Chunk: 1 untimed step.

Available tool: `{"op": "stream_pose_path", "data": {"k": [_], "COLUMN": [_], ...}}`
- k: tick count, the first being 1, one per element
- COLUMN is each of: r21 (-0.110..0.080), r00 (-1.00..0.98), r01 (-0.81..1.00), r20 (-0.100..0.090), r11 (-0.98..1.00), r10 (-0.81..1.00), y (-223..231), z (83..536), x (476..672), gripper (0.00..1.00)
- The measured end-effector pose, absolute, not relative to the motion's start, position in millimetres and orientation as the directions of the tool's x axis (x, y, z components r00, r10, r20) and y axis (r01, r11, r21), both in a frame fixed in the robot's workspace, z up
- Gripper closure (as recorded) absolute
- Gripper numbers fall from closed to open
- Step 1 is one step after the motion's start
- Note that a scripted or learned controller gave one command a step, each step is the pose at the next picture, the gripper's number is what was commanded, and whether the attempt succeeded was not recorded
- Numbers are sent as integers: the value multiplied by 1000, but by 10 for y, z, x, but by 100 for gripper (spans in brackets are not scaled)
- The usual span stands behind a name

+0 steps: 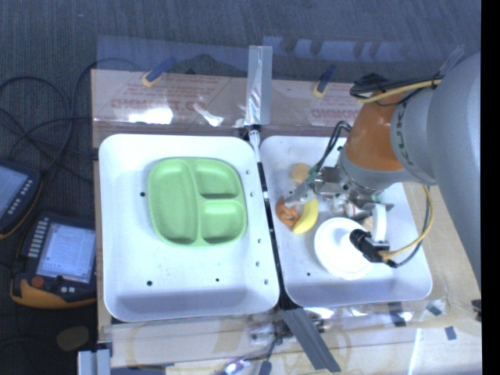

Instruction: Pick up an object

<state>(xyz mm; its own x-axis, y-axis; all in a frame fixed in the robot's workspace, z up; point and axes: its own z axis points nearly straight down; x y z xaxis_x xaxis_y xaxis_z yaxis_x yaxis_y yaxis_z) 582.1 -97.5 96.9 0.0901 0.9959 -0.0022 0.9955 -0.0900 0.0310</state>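
Arm (437,131): grey with an orange band, reaching in from the right and bent down over the right bin.
Left bin (125,280): white and shallow, bearing a green divided plate (198,201) near its middle (three compartments).
Right bin (406,280): white, touching the left bin along the centre seam.
White round dish (337,250): lies in the right bin's near half, just below the wrist.
Banana (305,217): yellow, just left of the dish, touching an orange piece (287,212); a tan piece (301,172) lies behind them.
Gripper (350,203): low among these items; whether its pincer is spread or closed, I cannot tell, and no object is seen in its grasp.
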Motion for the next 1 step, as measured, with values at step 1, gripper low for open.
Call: {"op": "stream_pose_path", "data": {"k": [1], "r21": [2], "r00": [414], "r01": [910], "r20": [0], "r11": [-414], "r10": [910], "y": [-1314], "z": [1072], "x": [5555], "gripper": [0]}}
